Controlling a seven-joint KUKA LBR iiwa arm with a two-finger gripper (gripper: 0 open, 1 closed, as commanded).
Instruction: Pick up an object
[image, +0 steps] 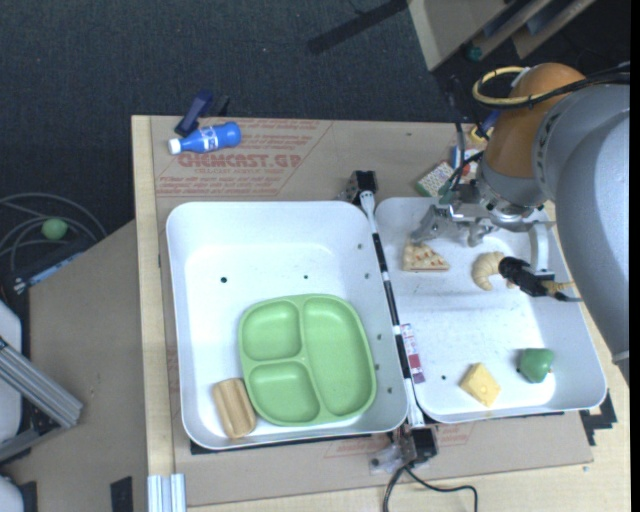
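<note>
Lowest in the camera view, a tan biscuit-like block (233, 407) lies beside the green divided plate (305, 357) in the left bin (190, 250). Across in the right bin (570, 385), the gripper (455, 228) hangs near the far wall, just behind a waffle-like wedge (426, 258); whether its fingers are parted or closed, I cannot tell. Nothing is seen between them. That wedge looks the likeliest target: best to centre over it, then descend squarely, clear of the croissant-shaped piece (487, 268).
</note>
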